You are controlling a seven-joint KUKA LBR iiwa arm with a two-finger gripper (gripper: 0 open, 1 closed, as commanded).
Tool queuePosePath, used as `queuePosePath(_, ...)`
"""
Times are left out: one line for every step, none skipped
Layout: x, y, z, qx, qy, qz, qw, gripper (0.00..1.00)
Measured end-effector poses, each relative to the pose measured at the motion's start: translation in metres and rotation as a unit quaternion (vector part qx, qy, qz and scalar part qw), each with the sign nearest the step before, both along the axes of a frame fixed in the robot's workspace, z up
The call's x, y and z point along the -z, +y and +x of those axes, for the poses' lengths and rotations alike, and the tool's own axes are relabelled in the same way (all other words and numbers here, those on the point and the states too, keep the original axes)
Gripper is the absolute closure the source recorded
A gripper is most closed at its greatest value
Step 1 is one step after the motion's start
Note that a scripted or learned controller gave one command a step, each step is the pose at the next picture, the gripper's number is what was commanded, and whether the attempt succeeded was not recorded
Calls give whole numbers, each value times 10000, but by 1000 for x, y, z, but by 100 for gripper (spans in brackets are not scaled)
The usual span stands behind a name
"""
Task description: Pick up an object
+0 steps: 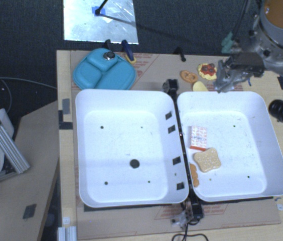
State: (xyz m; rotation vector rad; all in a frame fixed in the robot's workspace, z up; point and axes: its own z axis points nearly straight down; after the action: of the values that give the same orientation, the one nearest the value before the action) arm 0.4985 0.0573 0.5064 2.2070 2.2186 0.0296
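End effector (225, 83) hangs over right bin (272, 134) far rim.

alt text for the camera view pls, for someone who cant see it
A grey robot arm's gripper hovers over the far edge of the right white bin, which holds a tan biscuit-shaped toy and a small red-and-white packet. The left white bin sits alongside, with a blue divided tray on the bench behind it.
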Motion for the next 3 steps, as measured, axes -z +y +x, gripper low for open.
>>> queuePosePath(36, 35, -12, -13, 107, -18, 9999, 100)
queuePosePath(46, 101, -12, -27, 106, -14, 9999, 100)
queuePosePath(34, 97, -11, -24, 81, -14, 10000, 100)
